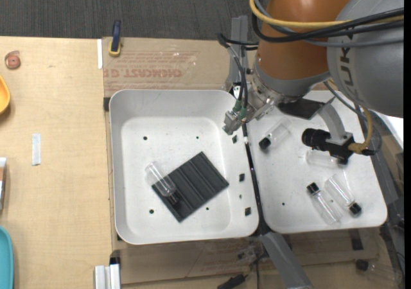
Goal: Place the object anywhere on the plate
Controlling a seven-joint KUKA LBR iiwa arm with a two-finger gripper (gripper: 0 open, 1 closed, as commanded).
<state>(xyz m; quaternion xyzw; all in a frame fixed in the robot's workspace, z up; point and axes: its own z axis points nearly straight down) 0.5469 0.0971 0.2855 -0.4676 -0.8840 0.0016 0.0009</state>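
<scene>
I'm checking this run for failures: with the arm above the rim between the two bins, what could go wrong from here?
1. The clear vial lies half on the black plate's edge; being round, it might roll off.
2. The gripper hangs right above the rim between the bins, so a straight descent could strike it.
3. The clear vials in the right bin are hard to see against white.
</scene>
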